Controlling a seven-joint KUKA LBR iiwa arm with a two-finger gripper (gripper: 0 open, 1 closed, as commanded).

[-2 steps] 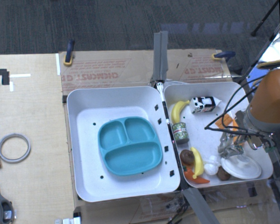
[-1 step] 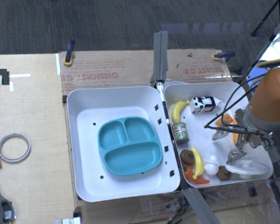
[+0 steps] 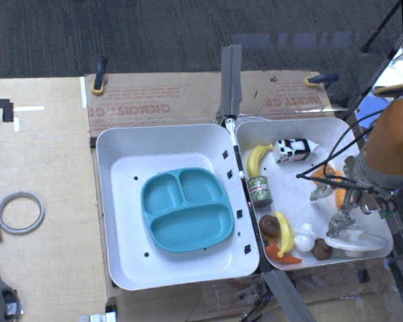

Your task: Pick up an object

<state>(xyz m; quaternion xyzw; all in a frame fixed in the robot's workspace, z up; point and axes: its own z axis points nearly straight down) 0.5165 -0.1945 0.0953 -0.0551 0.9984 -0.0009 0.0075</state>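
Camera view is looking down on a pale wooden worktop (image 3: 40,159) standing over dark carpet, with a sheet of brown cardboard (image 3: 158,102) lying along the far side under two white bins. A roll of grey tape (image 3: 19,212) is lying near the worktop's left edge. The left bin (image 3: 114,161) is carrying a teal divided plate (image 3: 188,209) at its middle. The right bin (image 3: 281,129) is holding the loose things: a yellow banana (image 3: 255,158) curving near its far left corner, a black-and-white toy cow (image 3: 292,149) just beside it toward the far edge, and a small green-labelled can (image 3: 259,189) standing against the left wall. Along the near edge a brown ball (image 3: 268,225), a second banana (image 3: 283,234), a carrot (image 3: 280,256), a white ball (image 3: 303,240) and a dark brown lump (image 3: 321,249) are crowding together. An orange thing (image 3: 339,187) is lying partly hidden under the arm near the right wall.

The arm is reaching in from the right, and the gripper (image 3: 340,218) is hanging low over the near right corner, just above a white lid (image 3: 357,242). Whether it is released or clenched I cannot tell, and nothing is visibly caught in it.
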